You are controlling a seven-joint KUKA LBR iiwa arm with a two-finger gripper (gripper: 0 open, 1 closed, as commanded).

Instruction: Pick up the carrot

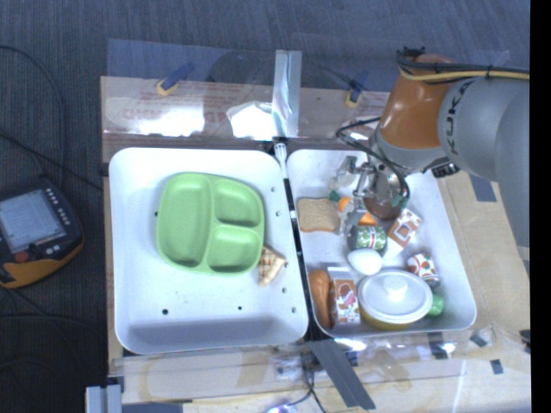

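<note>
In the right bin [448, 222], a small orange piece that looks like the carrot [343, 202] pokes out at the far middle, just right of a toast slice [315, 217]. Most of it is hidden under my gripper. The gripper [360, 188] hangs low directly over that spot, with its metal parts reaching down among the items. The orange band of the arm [413, 110] rises behind it to the upper right. I cannot make out anything held.
Crowding the right bin are a green-and-orange can [370, 236], a white egg [366, 261], a white lidded bowl [394, 296], two red-patterned cans [405, 227] [422, 267], a small box [345, 304] and an orange bun [320, 292]. The left bin [138, 299] holds a green divided plate [210, 223] and a sandwich wedge [271, 267].
</note>
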